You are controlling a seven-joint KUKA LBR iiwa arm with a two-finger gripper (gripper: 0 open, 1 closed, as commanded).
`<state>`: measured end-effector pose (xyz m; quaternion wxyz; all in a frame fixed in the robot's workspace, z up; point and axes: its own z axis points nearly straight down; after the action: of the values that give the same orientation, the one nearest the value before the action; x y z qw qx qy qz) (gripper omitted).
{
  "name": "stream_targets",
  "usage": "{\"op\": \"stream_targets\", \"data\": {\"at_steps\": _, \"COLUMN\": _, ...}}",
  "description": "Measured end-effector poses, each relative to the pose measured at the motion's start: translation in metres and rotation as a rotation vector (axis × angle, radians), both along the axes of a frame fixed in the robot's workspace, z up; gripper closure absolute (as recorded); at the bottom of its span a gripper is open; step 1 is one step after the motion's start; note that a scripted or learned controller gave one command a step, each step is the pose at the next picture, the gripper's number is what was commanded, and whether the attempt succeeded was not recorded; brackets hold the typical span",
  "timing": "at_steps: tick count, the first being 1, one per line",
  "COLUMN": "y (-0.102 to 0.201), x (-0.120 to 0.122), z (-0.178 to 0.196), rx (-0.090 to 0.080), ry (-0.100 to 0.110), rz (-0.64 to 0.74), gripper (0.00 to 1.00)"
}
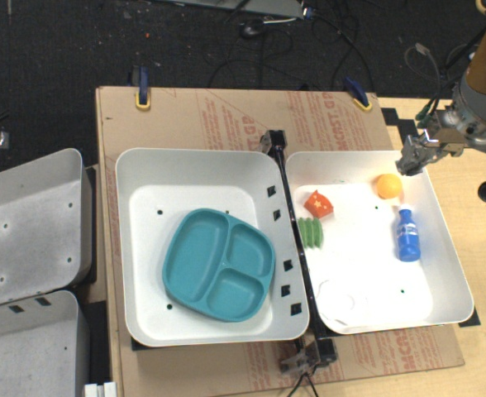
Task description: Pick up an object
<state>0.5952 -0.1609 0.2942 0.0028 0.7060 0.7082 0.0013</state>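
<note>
The right bin point(441, 300) holds an orange ball point(388, 186) at its far right, a blue bottle point(407, 236) below it, a red object point(318, 204) near the divider and a green object point(311, 232) just under that. My gripper point(412, 159) hangs over the bin's far right corner, just above and right of the orange ball. Nothing shows between its fingers. The left bin point(135, 180) holds a teal divided plate point(218, 264).
The arm comes in from the upper right edge. Both bins rest on a cardboard sheet point(226, 114) clamped at the back. A grey metal tray point(28, 213) lies to the left. Cables run across the dark floor behind.
</note>
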Motion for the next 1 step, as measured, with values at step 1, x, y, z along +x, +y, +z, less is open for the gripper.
{"op": "stream_targets", "data": {"at_steps": 1, "y": 0.0555, "x": 0.0005, "z": -0.0192, "rx": 0.003, "ry": 0.006, "rz": 0.003, "gripper": 1.00}}
